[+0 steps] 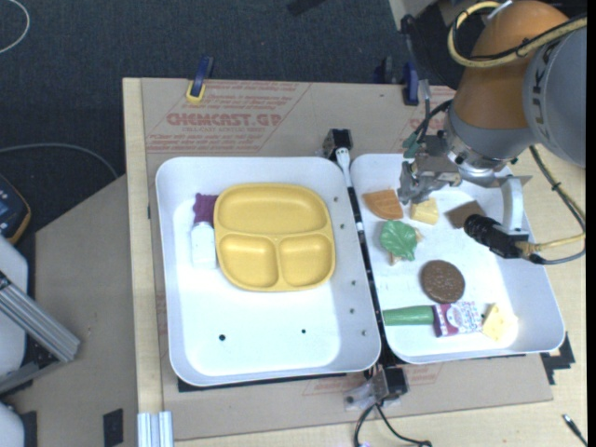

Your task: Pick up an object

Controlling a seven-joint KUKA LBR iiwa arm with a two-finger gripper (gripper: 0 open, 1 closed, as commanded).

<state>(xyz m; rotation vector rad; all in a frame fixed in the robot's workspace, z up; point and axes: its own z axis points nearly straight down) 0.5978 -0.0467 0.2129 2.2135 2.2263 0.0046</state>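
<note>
Over on the right bin is where all my options are, and my pincer hangs low at its far end, just beside a pale yellow cheese-looking wedge and an orange wedge. From this angle I honestly can't tell how the pincer is set, and I see nothing caught in it, so call it empty-handed.

My pick would be the pale wedge, since it's the closest. Looks like toy food: smooth hard plastic, light, stiff, probably a bit slick. I'd squeeze it across the two flat faces, not the pointed end, or it'll squirt out.

Other stuff in there:
- green leafy thing, lumpy, maybe soft, awkward shape
- brown round cookie-like disc, flat and low, hard to get under
- green stick, narrow, easy to pinch across
- maroon wrapper packet, thin and crinkly, likely to slip
- another yellow wedge in the near corner, tight to the wall

The left bin has a yellow divided tray, glossy and rigid, way too wide for me, plus a white bottle and something purple tucked against it.
</note>
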